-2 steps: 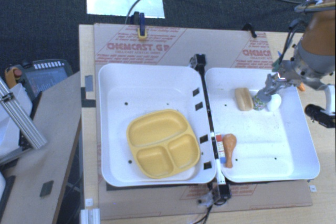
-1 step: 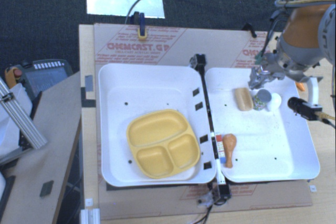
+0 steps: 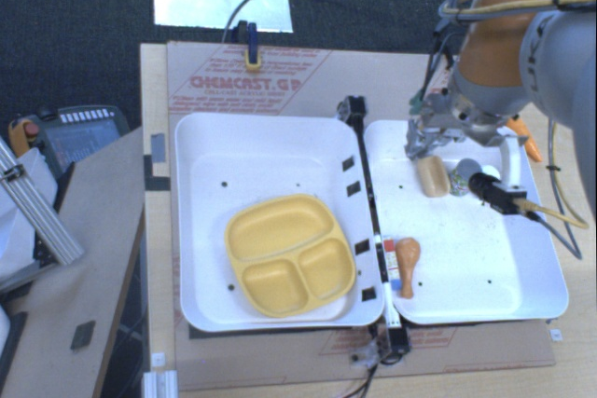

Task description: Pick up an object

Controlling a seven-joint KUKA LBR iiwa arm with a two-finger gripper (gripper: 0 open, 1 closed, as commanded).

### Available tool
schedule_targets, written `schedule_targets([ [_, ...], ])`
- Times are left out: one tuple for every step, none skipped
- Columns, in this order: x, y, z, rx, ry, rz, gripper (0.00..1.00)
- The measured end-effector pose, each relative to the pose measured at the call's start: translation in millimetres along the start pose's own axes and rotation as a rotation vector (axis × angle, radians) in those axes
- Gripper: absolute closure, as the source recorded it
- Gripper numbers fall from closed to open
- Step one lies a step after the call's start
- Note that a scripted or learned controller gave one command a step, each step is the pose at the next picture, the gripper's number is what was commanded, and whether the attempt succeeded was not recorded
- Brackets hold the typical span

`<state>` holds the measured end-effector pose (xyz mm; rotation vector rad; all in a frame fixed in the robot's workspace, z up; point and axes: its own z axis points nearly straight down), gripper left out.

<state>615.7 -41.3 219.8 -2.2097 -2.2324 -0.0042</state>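
**Claw low over the right bin**

Our claw (image 3: 427, 144) hangs low at the back of the right bin (image 3: 522, 298), just above a tan bread-like block (image 3: 432, 175). We cannot tell how its tips stand. Beside the block sits a small grey thing (image 3: 463, 179). An orange toy drumstick (image 3: 407, 262) lies near the front left. Our left bin (image 3: 201, 200) holds a yellow tray (image 3: 289, 253) with three parts.

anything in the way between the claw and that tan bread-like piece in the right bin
Nothing visible blocks it. The claw hangs just above the tan piece in the right bin. A small grey object lies close beside it on the right.
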Motion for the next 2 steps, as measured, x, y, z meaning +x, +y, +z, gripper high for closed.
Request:
schedule_targets([
  [45.4, 10.9, 5.0, -0.001, 0.0, 0.001, 1.0],
  [108.6, 24.4, 4.0, -0.002, 0.001, -0.001, 1.0],
])
